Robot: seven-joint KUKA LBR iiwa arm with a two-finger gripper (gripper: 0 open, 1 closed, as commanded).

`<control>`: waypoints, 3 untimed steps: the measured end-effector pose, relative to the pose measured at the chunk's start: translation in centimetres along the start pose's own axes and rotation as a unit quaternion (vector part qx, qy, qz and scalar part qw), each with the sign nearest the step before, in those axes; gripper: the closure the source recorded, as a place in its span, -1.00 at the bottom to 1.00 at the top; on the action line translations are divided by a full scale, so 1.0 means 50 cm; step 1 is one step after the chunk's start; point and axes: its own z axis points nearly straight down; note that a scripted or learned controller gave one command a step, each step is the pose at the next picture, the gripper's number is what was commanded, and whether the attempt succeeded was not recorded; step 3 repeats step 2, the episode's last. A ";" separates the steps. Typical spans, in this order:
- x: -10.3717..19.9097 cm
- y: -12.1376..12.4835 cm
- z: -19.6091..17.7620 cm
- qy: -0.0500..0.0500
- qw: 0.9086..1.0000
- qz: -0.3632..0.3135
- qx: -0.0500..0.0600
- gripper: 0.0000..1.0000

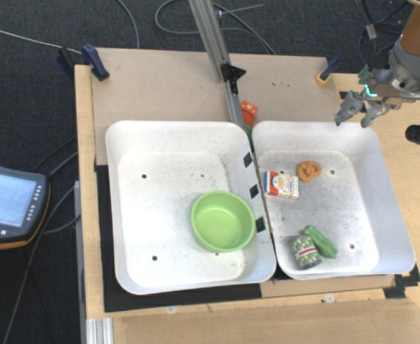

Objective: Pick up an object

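My gripper (pixel 358 114) hangs above the far rim of the right bin (pixel 382 192), its two fingers spread open with nothing between them. Down inside that bin lie a small orange pretzel-shaped toy (pixel 309 170), a white and red carton (pixel 281 185) on its side, and a green toy beside a green patterned can (pixel 312 246) near the front. A lime green bowl (pixel 223 221) stands upright in the left bin (pixel 138 192), near its front right corner. The gripper is well apart from all of these.
A slanted metal pole (pixel 213 41) crosses the bench's back, ending at an orange piece (pixel 249 111) between the bins. Blue clamps (pixel 95 61) hold the board's corners. A handheld pendant (pixel 9 203) lies on the floor at left, among cables.
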 end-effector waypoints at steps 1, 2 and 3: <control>0.000 0.000 0.000 0.000 1.000 0.000 0.000 -1.00; 0.004 0.018 0.100 0.000 1.000 0.000 0.002 -1.00; 0.004 0.018 0.100 0.000 1.000 0.000 0.002 -1.00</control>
